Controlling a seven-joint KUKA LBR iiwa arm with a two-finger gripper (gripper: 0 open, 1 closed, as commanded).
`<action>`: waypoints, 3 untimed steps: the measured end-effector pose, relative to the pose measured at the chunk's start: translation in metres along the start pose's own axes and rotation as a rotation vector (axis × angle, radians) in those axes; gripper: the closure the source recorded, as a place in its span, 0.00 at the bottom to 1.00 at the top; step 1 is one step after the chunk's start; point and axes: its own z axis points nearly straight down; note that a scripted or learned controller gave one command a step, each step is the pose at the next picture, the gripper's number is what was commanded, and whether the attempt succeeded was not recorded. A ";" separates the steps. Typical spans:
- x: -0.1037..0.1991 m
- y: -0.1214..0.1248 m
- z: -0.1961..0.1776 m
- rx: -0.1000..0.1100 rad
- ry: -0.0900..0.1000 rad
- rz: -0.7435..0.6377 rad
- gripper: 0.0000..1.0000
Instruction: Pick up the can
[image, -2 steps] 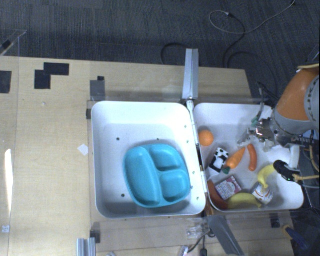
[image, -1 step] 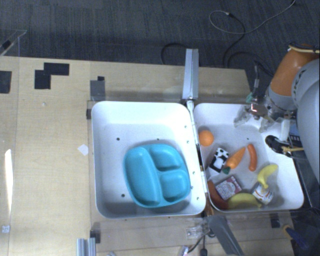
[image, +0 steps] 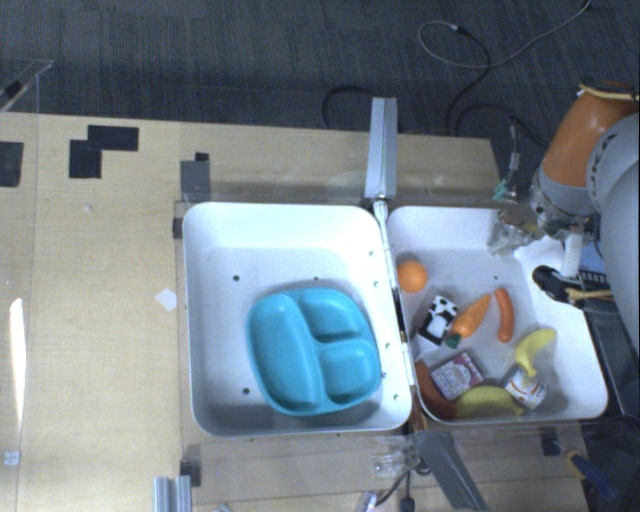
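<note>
Right now the tool (image: 515, 236) hovers at the right bin's (image: 440, 222) far edge; whether its fingers are spread I cannot tell. Lying near the front, between bananas (image: 535, 348), the can (image: 456, 377) needs a centred, straight-down approach.

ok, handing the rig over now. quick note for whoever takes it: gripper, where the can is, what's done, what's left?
Gripper: over the far right corner of the right bin, nothing visibly held; I can't tell the state of the jaws.
Can: lying near the front of the right bin, beside a banana and a small bottle, apart from the gripper.
Left bin: holds a blue divided tray.
Done: nothing yet; the can is untouched.
Left: move to the can, grasp it, lift it. Close neighbours may crowd the grasp.
</note>
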 end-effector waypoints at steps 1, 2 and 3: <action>0.000 0.000 0.000 0.001 0.000 -0.001 0.00; 0.001 0.002 -0.009 -0.002 -0.001 -0.008 1.00; 0.002 0.002 -0.009 -0.002 -0.001 -0.010 0.00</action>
